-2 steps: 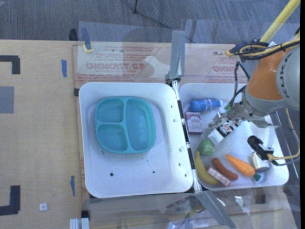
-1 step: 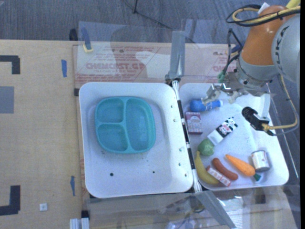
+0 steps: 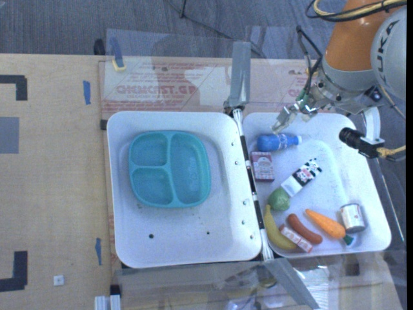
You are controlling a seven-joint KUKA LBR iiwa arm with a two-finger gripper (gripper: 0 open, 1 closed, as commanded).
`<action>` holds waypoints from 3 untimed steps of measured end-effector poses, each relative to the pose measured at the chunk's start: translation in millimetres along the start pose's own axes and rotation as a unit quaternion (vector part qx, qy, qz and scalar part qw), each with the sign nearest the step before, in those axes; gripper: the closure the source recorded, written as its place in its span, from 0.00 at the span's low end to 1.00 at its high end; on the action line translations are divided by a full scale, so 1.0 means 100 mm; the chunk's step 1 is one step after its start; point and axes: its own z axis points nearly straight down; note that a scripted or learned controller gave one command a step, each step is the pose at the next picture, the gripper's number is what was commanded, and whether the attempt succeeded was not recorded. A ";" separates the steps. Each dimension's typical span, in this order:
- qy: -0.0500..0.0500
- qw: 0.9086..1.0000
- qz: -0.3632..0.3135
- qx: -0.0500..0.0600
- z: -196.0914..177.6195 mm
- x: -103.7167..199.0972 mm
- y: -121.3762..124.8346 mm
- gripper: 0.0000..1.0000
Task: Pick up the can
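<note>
The can [image 3: 352, 217] is small and silver with a pale label. It lies near the front right corner of the right bin [image 3: 361, 173], beside a carrot [image 3: 326, 223]. My gripper [image 3: 291, 115] hangs over the far left part of the same bin, just above a blue bottle [image 3: 279, 141]. It is well away from the can, toward the back left of it. The fingers look open and hold nothing.
The right bin also holds a red box [image 3: 262, 166], a black-and-white carton [image 3: 304, 174], a green lime [image 3: 279, 199], a banana [image 3: 275, 231] and a sausage [image 3: 303, 228]. A teal divided plate [image 3: 170, 168] lies in the left bin [image 3: 193, 244].
</note>
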 end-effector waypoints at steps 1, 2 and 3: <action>0.000 0.992 0.126 0.001 -0.51 0.28 0.12 0.00; 0.000 0.999 0.048 0.000 -1.03 0.36 0.19 0.00; 0.002 0.996 0.085 0.003 0.25 0.87 -0.92 0.00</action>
